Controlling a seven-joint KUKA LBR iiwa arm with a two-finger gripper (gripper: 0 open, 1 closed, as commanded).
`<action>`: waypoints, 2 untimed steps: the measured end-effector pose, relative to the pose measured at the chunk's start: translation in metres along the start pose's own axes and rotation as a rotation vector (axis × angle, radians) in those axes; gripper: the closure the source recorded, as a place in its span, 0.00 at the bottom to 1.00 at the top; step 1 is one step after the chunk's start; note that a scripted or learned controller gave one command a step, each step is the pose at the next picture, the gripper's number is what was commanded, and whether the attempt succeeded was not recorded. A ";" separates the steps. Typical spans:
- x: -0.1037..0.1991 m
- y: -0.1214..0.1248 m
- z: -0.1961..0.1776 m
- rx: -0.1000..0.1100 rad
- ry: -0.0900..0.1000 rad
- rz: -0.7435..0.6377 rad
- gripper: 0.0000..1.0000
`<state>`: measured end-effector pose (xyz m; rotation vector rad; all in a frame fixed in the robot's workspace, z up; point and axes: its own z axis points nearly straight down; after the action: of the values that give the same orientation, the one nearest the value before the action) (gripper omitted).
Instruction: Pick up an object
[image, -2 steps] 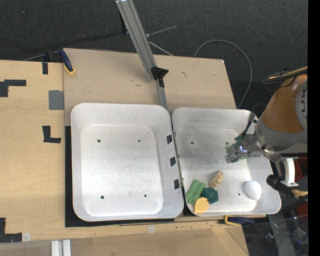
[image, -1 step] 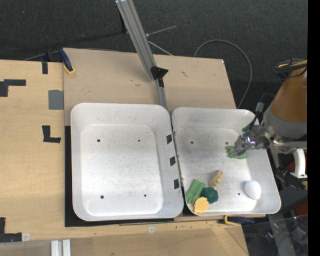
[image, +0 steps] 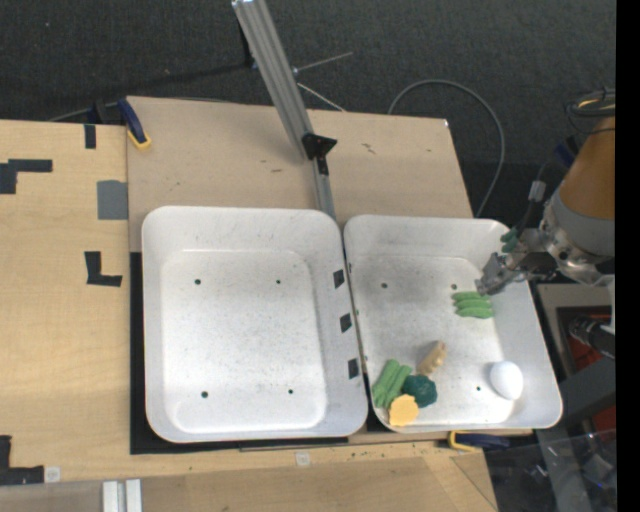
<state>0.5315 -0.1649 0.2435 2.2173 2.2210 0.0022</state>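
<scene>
I see the grey two-finger gripper (image: 493, 280) low over the right white bin (image: 400, 245), at the frame's right side. Its tips sit just above a small ridged green plastic piece (image: 473, 305) (touching or not, I cannot tell, nor how wide the tips stand). Toward the lower right lie a white egg-shaped object (image: 505, 380), a tan lump (image: 432, 356), and a green-and-yellow cluster (image: 403, 390). The left white bin (image: 160, 240) sits beside it.

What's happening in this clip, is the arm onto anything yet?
The arm reaches in from the right and its hand sits low over the right bin, just above a green piece. Nothing is visibly held. A white ball, a tan piece, and a green and yellow cluster lie near the front.
</scene>
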 end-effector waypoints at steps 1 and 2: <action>0.000 0.001 -0.028 0.002 0.001 0.000 1.00; 0.049 -0.005 -0.026 0.004 0.002 -0.004 1.00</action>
<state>0.5263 -0.1160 0.2697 2.2166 2.2282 -0.0003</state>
